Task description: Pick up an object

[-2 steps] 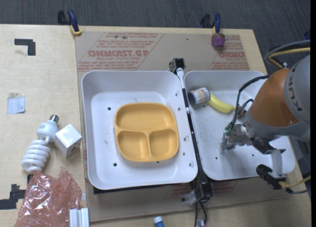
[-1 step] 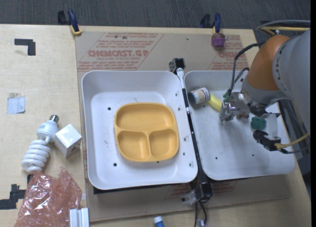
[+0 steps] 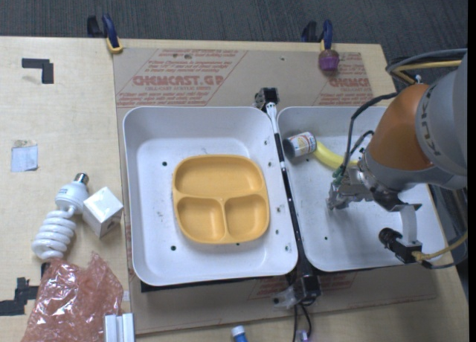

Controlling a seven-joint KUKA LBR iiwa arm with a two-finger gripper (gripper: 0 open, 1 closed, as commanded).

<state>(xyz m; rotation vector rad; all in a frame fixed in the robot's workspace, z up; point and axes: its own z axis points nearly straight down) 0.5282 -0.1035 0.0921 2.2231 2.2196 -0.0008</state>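
Left bin (image 3: 141,184): yellow divided tray (image 3: 221,198), untouched. Right bin (image 3: 327,247): small can (image 3: 301,143) touching banana (image 3: 327,156) near far wall. Pincer (image 3: 341,198) low over bin floor, opening cannot be told, nothing seen held. Risk: closing beside targets, empty grasp; can may roll if nudged.

A small can (image 3: 301,143) with a pale label lies on its side in the right bin's (image 3: 320,251) far left corner. Touching it, a yellow banana (image 3: 327,156) stretches toward the arm, its far end hidden.
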